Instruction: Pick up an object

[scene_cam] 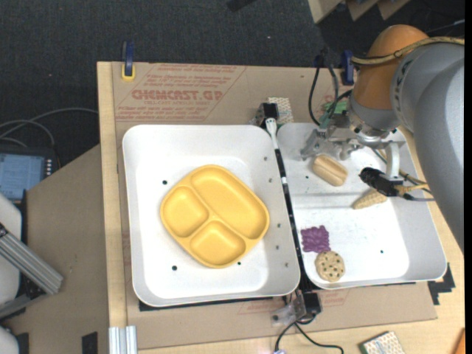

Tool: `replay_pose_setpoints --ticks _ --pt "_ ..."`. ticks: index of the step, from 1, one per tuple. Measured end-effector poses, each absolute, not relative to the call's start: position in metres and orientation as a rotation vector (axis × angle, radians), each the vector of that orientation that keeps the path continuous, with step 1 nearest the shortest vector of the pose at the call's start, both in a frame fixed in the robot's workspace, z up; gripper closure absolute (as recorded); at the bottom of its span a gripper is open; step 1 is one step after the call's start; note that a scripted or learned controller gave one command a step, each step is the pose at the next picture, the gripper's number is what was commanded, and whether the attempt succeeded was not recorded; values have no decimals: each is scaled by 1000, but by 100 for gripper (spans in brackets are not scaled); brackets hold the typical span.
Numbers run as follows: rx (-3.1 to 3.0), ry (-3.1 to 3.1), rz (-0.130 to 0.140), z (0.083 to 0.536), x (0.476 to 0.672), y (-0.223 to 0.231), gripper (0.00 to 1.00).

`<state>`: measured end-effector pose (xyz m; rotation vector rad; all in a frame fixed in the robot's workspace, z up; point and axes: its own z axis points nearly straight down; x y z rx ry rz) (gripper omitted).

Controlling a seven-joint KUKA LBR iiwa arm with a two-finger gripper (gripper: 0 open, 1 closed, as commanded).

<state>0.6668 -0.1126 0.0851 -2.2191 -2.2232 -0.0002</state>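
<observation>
The claw (324, 147) hangs low over the right bin (413, 260), just above the bread roll (330, 170), likely lined up to grab it; I cannot tell its state.

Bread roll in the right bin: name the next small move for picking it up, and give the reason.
Probably lower the tool a little, straight onto the bread roll. The tool sits just above the roll's upper edge in the right bin, and the roll lies apart from the cone-shaped piece, purple grapes and cookie.
</observation>
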Motion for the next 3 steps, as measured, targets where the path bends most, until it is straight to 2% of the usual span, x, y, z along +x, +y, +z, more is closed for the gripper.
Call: replay_pose_setpoints --ticks 3 --pt "-2221 -2223 1 85 667 -114 0"
